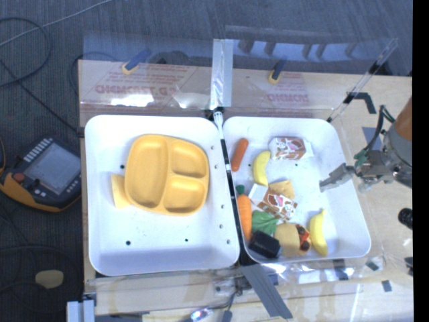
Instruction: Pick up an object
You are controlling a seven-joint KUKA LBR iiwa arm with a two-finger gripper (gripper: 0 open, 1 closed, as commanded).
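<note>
Starting at the gripper (335,178), we log it over the right edge of the right bin (352,196), low above the white floor; how far its jaws stand apart we cannot tell, and we see no item between them.

Right bin contents, nearest first:
- one banana (318,232) by the near right corner, lying apart from the gripper
- one printed packet (279,201) at mid bin, with an orange-yellow piece just behind it
- one second printed packet (287,148) near the far wall
- one smaller banana (261,168), beside a small carrot (239,153)
- one larger carrot (244,216) along the left wall
- one green item (264,221), one black item (265,245) and one yellow rounded item (288,237), clustered at the near wall

Left bin (107,247): one yellow divided plate (166,174), resting over a pale yellow flat piece (119,190).

Off the bench, at left: one handheld pendant (40,174) on the floor.
</note>
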